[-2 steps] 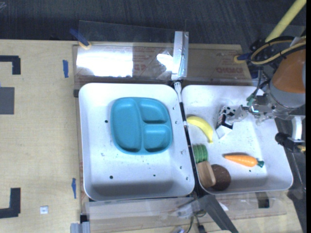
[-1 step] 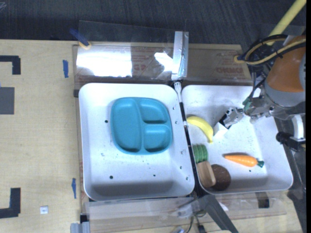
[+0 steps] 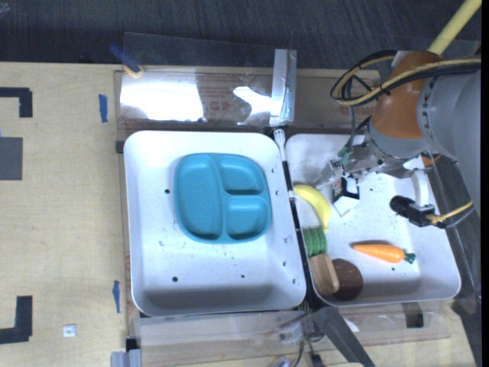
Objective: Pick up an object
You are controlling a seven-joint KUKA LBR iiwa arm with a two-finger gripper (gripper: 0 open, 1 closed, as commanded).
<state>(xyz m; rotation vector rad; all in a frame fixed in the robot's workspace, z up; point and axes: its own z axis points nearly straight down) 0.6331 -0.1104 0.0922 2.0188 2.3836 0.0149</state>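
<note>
The right bin point(image 3: 439, 281) holds a few toy foods. A yellow banana point(image 3: 314, 202) lies by the bin's left wall. Just below it sits a small green thing point(image 3: 315, 241), then a wooden piece point(image 3: 324, 274) touching a brown round thing point(image 3: 348, 278). An orange carrot point(image 3: 378, 252) lies alone near the middle.

The carrot looks like the easiest one to pick. It seems light and hard, and maybe a bit smooth, so it could slip. Its thick middle is the best place to pinch, across its short side. The banana is close to the wall, so there is less room there.

The gripper point(image 3: 348, 176) hangs over the upper part of the right bin, near the banana's top end. I cannot tell how far its jaws are apart, and I see nothing held in them.

The left bin point(image 3: 153, 274) has a blue plate point(image 3: 223, 197) with three parts.
</note>
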